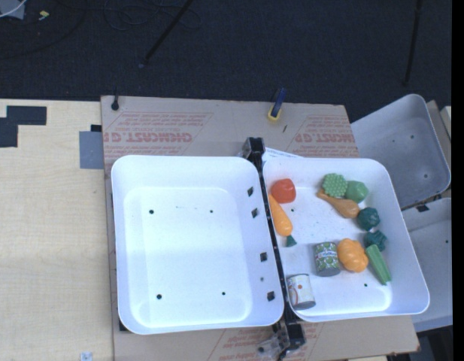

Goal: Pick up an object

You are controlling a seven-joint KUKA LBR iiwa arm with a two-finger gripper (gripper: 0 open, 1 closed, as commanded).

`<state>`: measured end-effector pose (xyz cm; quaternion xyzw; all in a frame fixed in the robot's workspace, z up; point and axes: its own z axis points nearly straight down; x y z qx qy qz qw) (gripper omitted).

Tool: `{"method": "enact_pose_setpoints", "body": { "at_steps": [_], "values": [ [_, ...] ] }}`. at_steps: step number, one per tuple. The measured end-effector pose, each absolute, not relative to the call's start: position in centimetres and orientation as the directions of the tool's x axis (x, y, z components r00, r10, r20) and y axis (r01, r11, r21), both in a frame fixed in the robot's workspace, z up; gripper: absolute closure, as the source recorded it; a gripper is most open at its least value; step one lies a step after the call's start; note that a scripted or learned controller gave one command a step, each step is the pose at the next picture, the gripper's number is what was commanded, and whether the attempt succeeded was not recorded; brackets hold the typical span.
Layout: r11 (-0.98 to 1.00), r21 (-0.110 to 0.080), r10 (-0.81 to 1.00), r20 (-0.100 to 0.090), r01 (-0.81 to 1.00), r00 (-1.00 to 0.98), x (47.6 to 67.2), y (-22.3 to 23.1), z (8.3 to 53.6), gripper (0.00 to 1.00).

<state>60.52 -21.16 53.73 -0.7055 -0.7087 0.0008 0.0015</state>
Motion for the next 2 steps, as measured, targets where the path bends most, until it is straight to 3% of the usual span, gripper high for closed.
{"method": "enact_pose_setpoints", "body": {
  "at_steps": [2],
  "values": [
    [0.005,-0.003,1.000,0.001,1.000,-0.005,60.42,-21.17,53.74,1.00]
  ]
}}
